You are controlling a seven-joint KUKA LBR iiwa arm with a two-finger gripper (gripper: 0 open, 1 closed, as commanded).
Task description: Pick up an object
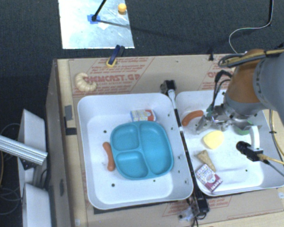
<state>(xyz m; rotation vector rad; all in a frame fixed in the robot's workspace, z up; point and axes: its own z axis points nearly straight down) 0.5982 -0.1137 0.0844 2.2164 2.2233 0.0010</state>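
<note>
White plastic right bin [274,171]: gripper [211,121] low near its back-left corner, finger state unreadable, just beside a red sausage [192,116]. Yellow rounded piece [213,140], cone [206,160], red-white packet [208,176] lie in front. Left bin [96,186] holds a blue divided tray [140,150], sausage [108,156], small carton [142,115].

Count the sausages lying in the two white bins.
2: one orange sausage in the left bin, left of the blue plastic divided plate; one in the right bin's upper left. The arm may hide others.
</note>
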